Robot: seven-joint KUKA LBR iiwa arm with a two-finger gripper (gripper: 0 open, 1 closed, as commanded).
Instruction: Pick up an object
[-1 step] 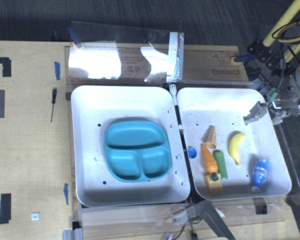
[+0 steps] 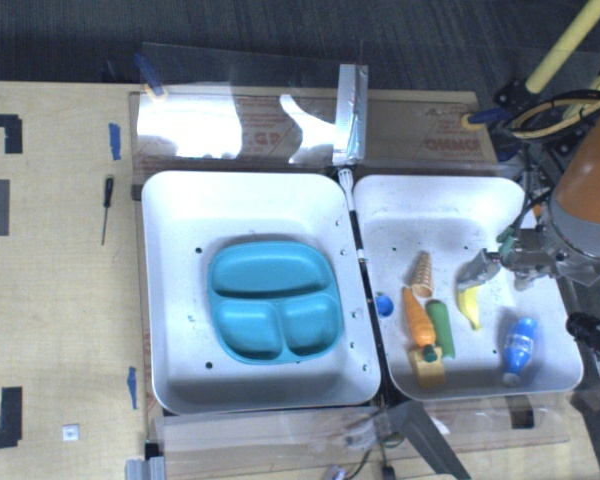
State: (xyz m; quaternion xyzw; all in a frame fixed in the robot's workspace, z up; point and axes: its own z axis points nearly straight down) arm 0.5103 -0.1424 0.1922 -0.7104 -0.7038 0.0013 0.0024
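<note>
The left bin holds a blue tray with three compartments, with bare white floor all round it. In the right bin a small blue ball lies by the dividing wall, then a ridged tan cone, a carrot, a green stick and a tan block crowd together, with a yellow banana and a blue bottle further right. The gripper hangs just above the banana's upper end near the right wall, holding nothing, and I cannot tell how wide it stands.
</note>
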